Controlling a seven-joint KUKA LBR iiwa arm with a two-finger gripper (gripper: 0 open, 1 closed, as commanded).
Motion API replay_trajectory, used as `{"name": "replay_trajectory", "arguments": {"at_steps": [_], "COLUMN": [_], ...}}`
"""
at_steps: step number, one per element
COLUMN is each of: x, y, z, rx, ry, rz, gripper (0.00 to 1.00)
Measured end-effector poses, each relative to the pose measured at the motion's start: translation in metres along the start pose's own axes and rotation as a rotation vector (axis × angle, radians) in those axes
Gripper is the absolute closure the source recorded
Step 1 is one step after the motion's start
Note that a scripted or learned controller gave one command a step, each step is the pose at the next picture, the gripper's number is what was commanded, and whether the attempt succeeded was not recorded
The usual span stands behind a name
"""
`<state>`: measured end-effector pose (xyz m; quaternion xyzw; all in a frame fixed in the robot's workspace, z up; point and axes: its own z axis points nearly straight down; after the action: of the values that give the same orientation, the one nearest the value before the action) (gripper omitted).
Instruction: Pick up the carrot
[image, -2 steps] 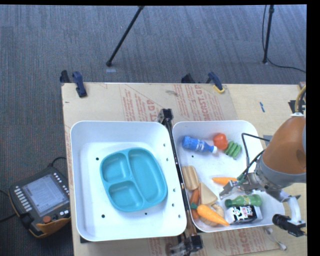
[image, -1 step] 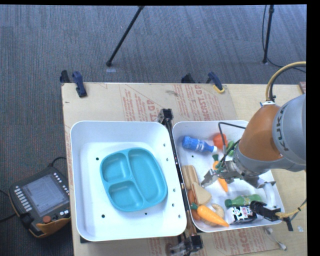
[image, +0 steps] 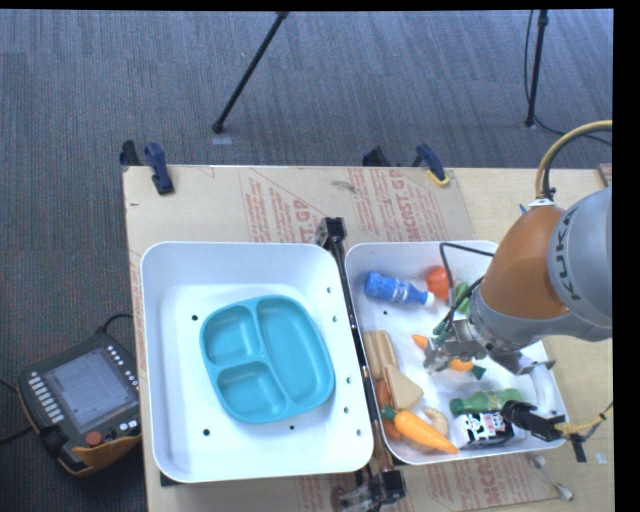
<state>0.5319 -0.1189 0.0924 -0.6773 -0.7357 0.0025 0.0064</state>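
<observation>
Gripper: the grey two-finger gripper (image: 447, 352) is low in the right white bin (image: 420, 256); whether it is open or closed, I cannot tell.
Carrot: the orange tapered carrot (image: 424, 431) lies at that bin's near edge, apart from the gripper.
Left bin: holds a blue sectioned plastic plate (image: 266, 357).

You are looking at an evenly lit scene, bright and diffuse, with light coming from above. The two white bins (image: 160, 300) are glowing near overexposure, so their walls are losing detail. Shadows are staying soft and short; a faint one is lying under the blue plate (image: 268, 357). The carpet (image: 100, 80) across the upper frame is reading dim and grainy. Small items at lower right are looking slightly soft.
</observation>
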Motion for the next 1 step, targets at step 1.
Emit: {"name": "replay_trajectory", "arguments": {"at_steps": [1], "x": [0.0000], "y": [0.0000], "z": [0.0000], "rx": [0.000], "ry": [0.000], "rz": [0.000], "gripper": [0.00]}}
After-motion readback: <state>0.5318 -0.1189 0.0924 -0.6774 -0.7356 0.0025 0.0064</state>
